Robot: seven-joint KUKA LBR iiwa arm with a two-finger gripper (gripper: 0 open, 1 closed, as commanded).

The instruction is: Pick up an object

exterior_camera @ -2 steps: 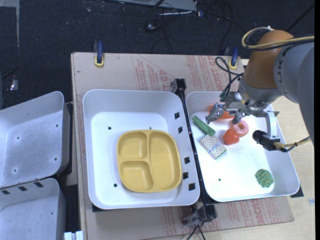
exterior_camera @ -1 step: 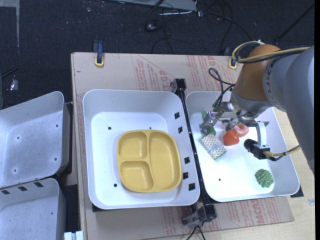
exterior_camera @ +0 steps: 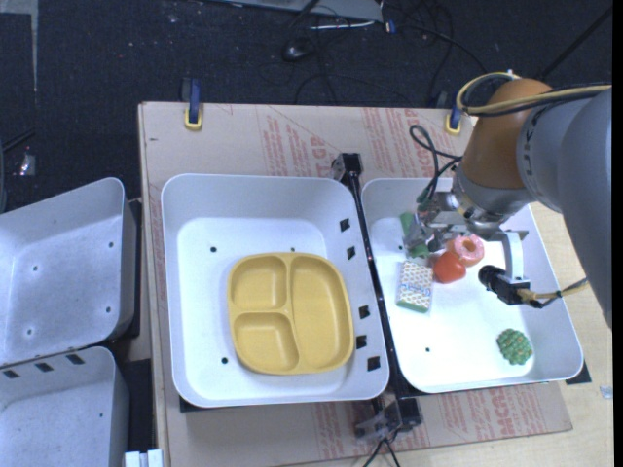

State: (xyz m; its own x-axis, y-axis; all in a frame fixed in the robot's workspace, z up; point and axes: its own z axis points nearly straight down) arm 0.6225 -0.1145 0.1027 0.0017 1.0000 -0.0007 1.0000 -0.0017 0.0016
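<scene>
The arm is down in the right bin [exterior_camera: 555, 343], its gripper [exterior_camera: 440, 224] low over the far-left part of that bin, right above a cluster of objects. The red-and-pink toy [exterior_camera: 456, 259] sits just beneath and beside it, with a green piece [exterior_camera: 417, 248] and the patterned sponge [exterior_camera: 416, 286] close on its left. Whether the tool is spread or pressed together, I cannot tell; the wrist hides it. Best play here, I'd say: centre over one item, the red toy, keep clear of the sponge, and descend straight. The green knobbly ball [exterior_camera: 514, 346] lies well apart, near-right. The yellow divided plate [exterior_camera: 290, 311] sits in the left bin [exterior_camera: 185, 261].
</scene>
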